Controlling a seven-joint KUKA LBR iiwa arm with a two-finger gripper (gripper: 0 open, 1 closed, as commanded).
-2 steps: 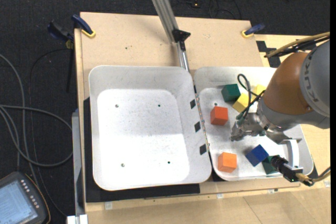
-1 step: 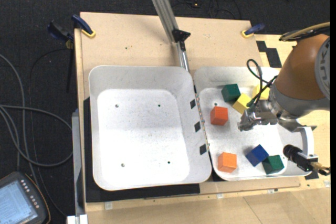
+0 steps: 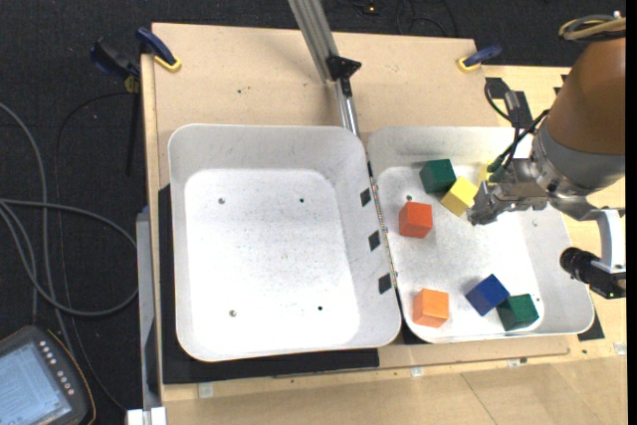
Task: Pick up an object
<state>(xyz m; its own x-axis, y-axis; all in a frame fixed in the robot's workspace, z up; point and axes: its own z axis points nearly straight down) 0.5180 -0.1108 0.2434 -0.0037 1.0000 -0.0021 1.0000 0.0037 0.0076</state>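
Gripper (image 3: 485, 210) is hovering in the right bin (image 3: 557, 314), just beside the yellow cube (image 3: 459, 197); can't tell its state; risk, imo: it's nudging the cube against the green cube (image 3: 437, 176) w/o grasping.

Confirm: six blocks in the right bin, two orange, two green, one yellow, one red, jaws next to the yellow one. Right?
Not quite. There is no red block; the sixth is a blue block, lying against a green one. The rest holds: six in the right bin, gripper next to the yellow block, as the camera view shows.
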